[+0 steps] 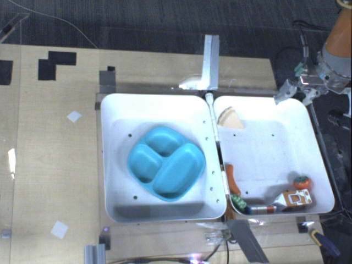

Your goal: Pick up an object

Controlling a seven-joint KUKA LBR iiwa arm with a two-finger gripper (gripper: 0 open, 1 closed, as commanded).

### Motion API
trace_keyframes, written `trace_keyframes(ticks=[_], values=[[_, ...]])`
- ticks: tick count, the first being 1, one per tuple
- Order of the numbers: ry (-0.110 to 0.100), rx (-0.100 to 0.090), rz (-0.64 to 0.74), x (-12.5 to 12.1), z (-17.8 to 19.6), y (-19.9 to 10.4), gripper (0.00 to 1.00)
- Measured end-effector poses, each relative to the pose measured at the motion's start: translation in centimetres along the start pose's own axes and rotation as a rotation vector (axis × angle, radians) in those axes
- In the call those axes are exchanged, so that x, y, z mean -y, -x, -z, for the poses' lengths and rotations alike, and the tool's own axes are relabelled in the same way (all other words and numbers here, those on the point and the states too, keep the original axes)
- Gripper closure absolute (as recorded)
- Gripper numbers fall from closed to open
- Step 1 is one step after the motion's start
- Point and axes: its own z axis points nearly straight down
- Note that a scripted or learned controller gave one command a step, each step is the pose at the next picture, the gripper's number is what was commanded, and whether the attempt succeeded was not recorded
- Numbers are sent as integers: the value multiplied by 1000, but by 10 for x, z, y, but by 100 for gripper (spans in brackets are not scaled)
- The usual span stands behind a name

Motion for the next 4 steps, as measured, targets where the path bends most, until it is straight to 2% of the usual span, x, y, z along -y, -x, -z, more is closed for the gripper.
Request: trace_keyframes(ticks=[1,2,3,4], values=[[1,0,199,-7,-55,-11,0],[0,0,310,71,-111,-1,0],[8,0,371,105,-130,-76,0],[8,1,371,105,-130,-76,0]])
